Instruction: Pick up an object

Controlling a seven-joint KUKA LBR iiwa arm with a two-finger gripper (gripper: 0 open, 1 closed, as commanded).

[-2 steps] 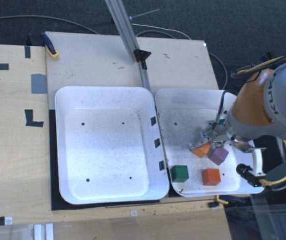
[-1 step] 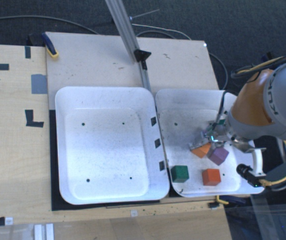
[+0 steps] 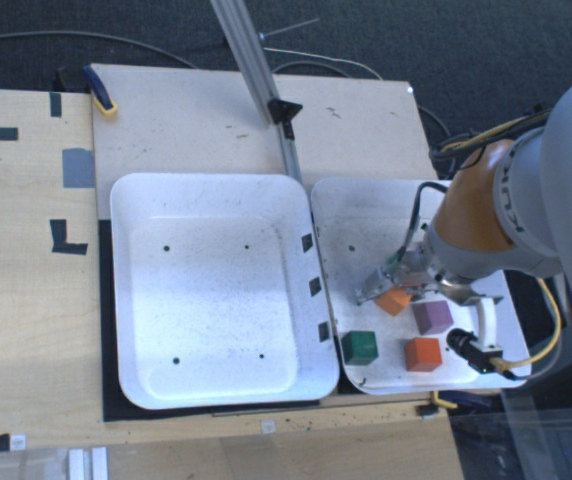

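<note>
Grey rounded arm (image 3: 551,183), orange wrist band (image 3: 471,208), black and yellow cables (image 3: 526,353)

Pincer (image 3: 384,284) too blurred to read finger state. Orange block (image 3: 394,301) partly hidden under wrist. Arm (image 3: 526,208) cropped at right edge. Right bin (image 3: 366,208) far side covered by arm.

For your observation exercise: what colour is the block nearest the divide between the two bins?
Green block, clearest in the camera view.
</note>
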